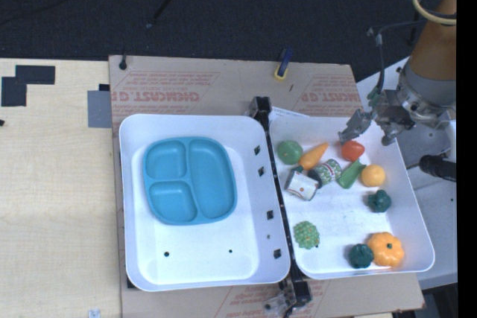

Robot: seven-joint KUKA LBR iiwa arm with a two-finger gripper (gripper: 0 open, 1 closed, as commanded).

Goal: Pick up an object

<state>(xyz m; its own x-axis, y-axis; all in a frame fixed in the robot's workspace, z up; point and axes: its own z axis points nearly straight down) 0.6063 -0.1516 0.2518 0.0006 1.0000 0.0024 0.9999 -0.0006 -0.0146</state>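
In the camera view, the two-finger gripper (369, 126) hangs with its fingers spread and holds nothing, at the upper right, just above the small red plastic tomato (352, 150) in the right white bin (417, 231). It should descend straight and close gently. I count two bins, one blue divided plate (188, 180) and about ten toys.

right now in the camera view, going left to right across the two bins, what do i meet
blue tray → green ball → carrot → can → tomato → lemon → pumpkin
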